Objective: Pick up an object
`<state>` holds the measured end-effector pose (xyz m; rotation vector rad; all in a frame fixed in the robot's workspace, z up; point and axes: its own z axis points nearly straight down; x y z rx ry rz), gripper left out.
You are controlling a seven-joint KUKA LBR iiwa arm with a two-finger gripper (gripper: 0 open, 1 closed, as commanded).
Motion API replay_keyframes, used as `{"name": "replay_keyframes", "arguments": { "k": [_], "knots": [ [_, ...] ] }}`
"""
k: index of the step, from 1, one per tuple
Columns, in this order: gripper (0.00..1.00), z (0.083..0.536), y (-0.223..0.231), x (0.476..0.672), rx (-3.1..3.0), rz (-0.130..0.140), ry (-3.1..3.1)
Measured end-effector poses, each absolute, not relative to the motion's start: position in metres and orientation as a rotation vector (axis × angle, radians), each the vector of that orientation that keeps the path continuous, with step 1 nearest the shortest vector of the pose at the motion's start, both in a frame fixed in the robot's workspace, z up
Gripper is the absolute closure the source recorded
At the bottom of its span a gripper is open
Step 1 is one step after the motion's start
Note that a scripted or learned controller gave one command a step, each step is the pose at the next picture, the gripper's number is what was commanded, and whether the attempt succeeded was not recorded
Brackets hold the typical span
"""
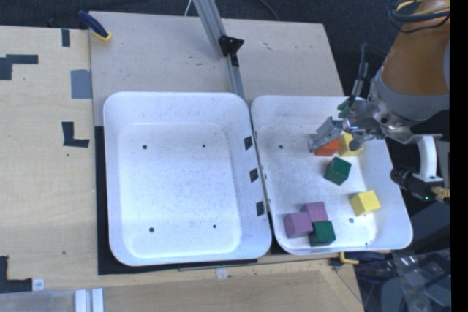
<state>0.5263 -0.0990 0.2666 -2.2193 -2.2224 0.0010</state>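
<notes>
My gripper (330, 135) hangs low over the upper part of the right bin (292, 113), reaching in from the right. Just beneath its tip lies an orange block (327, 148), partly covered by it, with a small yellow piece (354, 147) right beside it. I cannot tell whether the gripper touches the orange block. A green cube (338, 171) sits just below them. Further toward the front lie a yellow cube (365, 202), a purple block (306, 218) and a dark green block (322, 233).
The left bin (175, 113) stands beside the right one, across a narrow gap. A grey metal pole (208, 0) slants up from between the bins at the back. The arm's orange band (417, 55) looms over the right bin's right edge.
</notes>
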Motion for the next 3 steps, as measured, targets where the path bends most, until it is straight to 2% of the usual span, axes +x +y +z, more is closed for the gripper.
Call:
{"name": "replay_keyframes", "arguments": {
  "k": [1,2,3],
  "knots": [
    [0.00,0.412,-0.056,0.574,-2.220,-0.009,-2.233],
    [0.00,0.374,-0.063,0.607,-2.220,0.005,-2.222],
    [0.00,0.285,-0.135,0.610,-2.224,0.013,-2.212]
  ]
}}
